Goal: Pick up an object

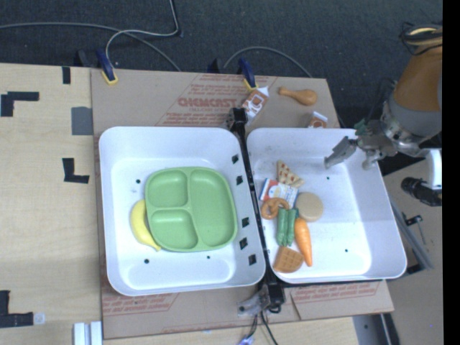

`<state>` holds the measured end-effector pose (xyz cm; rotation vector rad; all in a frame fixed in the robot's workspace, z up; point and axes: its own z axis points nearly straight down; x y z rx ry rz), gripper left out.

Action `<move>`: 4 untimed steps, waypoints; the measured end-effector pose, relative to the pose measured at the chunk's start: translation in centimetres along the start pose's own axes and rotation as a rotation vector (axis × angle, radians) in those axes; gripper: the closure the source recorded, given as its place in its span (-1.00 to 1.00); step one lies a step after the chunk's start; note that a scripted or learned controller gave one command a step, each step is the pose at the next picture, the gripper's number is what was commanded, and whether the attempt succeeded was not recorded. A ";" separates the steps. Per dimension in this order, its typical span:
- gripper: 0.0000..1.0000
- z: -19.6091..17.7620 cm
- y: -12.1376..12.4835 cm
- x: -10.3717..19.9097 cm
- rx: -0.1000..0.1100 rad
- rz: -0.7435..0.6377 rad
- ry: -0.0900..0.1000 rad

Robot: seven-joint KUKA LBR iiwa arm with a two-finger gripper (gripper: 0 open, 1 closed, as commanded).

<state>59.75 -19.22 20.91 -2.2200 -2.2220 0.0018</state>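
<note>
1. Two shallow white bins sit side by side on the table: the left bin and the right bin, touching along a dark middle seam.
2. The left bin holds a green divided plate with three compartments; a banana lies just beside the plate's left edge, partly tucked under it.
3. The right bin holds a cluster of toy food along its left side: a waffle piece at the top, a pretzel, a round tan cookie, a green pickle, an orange carrot touching the pickle, and a waffle cone piece at the bottom.
4. The gripper hangs over the right bin's upper right part, well apart from the food cluster; its grey fingers stand spread, with nothing between them.
5. A tan toy drumstick and a small packet lie on the cardboard behind the bins.
</note>
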 end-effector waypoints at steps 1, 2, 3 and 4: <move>-1.00 8.1 -4.5 5.5 0.002 -0.001 0.002; -1.00 12.3 -10.5 8.6 -0.007 -0.001 0.000; 1.00 11.3 -10.5 8.5 -0.008 0.001 -0.002; 1.00 2.5 -7.2 15.7 -0.001 -0.002 0.001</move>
